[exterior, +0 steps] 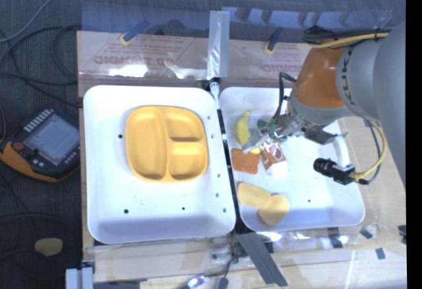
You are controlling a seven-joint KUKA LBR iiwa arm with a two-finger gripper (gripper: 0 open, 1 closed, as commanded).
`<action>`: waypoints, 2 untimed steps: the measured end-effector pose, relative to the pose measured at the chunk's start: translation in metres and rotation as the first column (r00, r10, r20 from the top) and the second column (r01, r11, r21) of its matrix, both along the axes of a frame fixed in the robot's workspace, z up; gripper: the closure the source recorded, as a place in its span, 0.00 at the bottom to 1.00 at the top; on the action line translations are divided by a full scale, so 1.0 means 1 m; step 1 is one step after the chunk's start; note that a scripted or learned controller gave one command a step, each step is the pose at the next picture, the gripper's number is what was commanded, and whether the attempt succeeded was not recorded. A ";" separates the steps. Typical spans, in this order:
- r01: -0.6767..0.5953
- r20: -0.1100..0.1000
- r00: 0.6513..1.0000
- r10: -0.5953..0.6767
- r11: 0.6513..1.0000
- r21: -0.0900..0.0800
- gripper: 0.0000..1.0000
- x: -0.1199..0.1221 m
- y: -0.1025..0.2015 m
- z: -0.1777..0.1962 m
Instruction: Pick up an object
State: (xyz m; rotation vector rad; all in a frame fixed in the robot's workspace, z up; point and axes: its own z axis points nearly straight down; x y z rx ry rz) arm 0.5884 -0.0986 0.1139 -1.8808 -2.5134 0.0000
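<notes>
In the right bin [330, 215] lie a yellow banana [243, 128], an orange-brown flat piece [245, 161], a small red-and-white carton [273, 156] and a pale yellow rounded object [262, 202]. My gripper [269, 130] reaches in from the right, low over the bin, just right of the banana and above the carton. The wrist and orange band sit behind it. Green and dark parts show at its tip, and whether anything sits between the fingers is not clear.
The left bin [105, 208] holds a yellow divided tray [166, 142]. A black cable connector [333, 170] hangs over the right bin's right side. A handheld pendant [43, 142] lies on the floor to the left.
</notes>
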 end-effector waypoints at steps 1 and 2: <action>-0.215 0.021 0.976 0.215 0.977 -0.010 0.00 -0.019 -0.017 -0.021; -0.351 0.003 0.936 0.351 0.936 -0.001 0.00 -0.008 0.020 0.070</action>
